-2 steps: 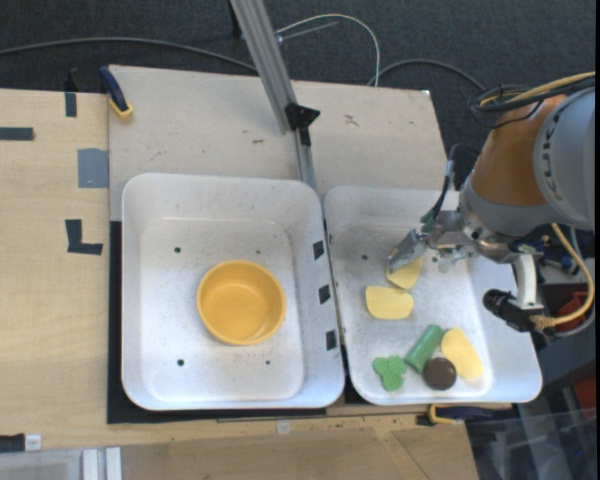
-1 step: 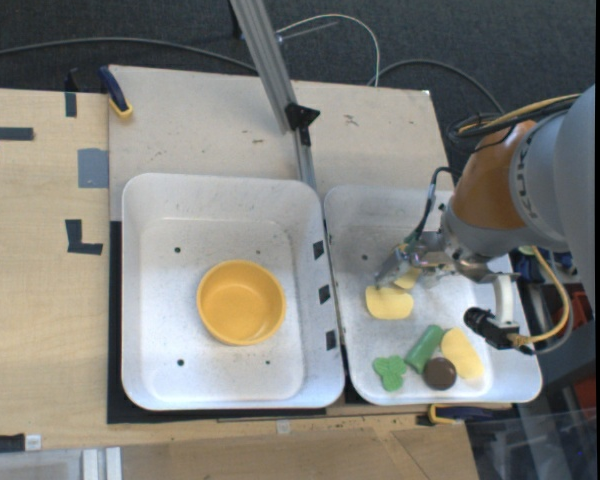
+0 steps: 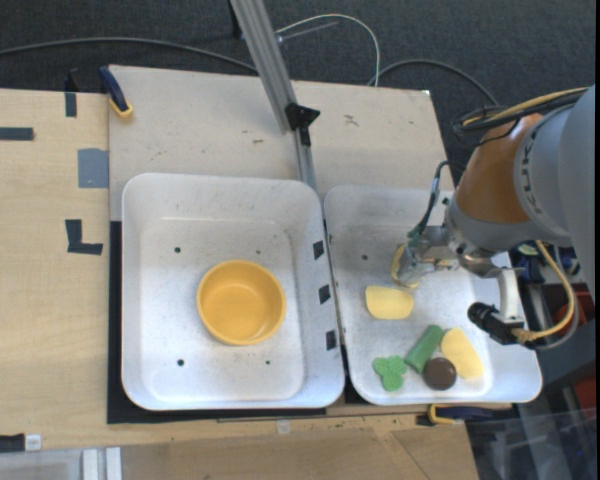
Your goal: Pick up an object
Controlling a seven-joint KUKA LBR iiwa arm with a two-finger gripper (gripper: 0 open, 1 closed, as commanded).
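Camera view: left bin [image 3: 150,218] holds yellow bowl [image 3: 241,301]; right bin [image 3: 365,218] several toys.

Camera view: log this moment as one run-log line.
gripper: low in right white bin | nearest: pale yellow soft lump, just below | left bin: yellow round bowl | grasp: none seen

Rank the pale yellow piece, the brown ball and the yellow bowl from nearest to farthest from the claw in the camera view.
From the claw:
1. Pale yellow piece, just below it in the right bin.
2. Brown ball, near that bin's front edge.
3. Yellow bowl, in the left bin.
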